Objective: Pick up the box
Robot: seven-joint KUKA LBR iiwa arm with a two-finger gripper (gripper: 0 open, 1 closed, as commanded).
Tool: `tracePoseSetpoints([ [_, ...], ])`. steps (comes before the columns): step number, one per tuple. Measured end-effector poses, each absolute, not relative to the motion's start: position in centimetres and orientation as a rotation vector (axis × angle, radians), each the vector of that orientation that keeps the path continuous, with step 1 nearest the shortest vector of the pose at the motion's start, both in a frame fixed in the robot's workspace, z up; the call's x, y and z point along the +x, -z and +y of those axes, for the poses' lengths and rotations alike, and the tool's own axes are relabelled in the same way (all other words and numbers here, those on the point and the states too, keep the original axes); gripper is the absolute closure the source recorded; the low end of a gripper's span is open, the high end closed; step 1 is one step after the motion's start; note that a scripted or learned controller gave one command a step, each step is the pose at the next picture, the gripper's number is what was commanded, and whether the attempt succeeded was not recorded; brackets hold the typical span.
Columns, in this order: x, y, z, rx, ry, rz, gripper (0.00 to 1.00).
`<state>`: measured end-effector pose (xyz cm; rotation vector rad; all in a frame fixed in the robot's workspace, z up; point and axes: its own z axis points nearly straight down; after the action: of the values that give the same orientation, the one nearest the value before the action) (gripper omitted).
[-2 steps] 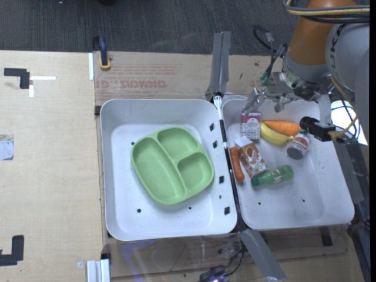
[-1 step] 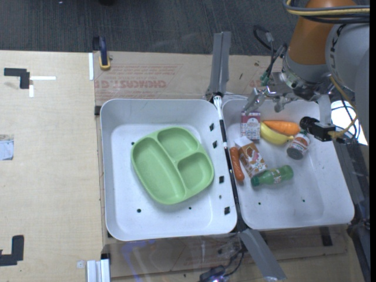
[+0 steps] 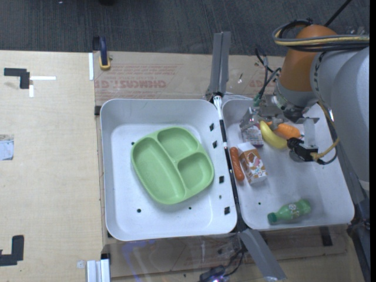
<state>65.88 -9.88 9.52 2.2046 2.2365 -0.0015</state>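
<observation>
We saw a pale wooden bench (image 3: 47, 175) with a brown printed sheet (image 3: 153, 78) laid along its far side. Two white bins sat on it side by side, touching along a middle seam: the left bin (image 3: 117, 216) and the right bin (image 3: 329, 210). A blue-and-yellow clamp (image 3: 102, 53) gripped the bench's far edge near the left bin's corner. Black brackets sat on the bare wood at the far left (image 3: 17, 76) and the near left (image 3: 13, 250). A grey post (image 3: 221, 63) stood up behind the seam between the bins.
</observation>
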Motion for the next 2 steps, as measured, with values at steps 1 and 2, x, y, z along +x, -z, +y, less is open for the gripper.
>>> tracePoseSetpoints([
  [1, 65.91, -9.3, -9.33, 2.079, 0.001, 2.353, 0.0],
  [2, 65.9, -9.28, -9.54, 2.014, 0.001, 2.41, 0.0],
])
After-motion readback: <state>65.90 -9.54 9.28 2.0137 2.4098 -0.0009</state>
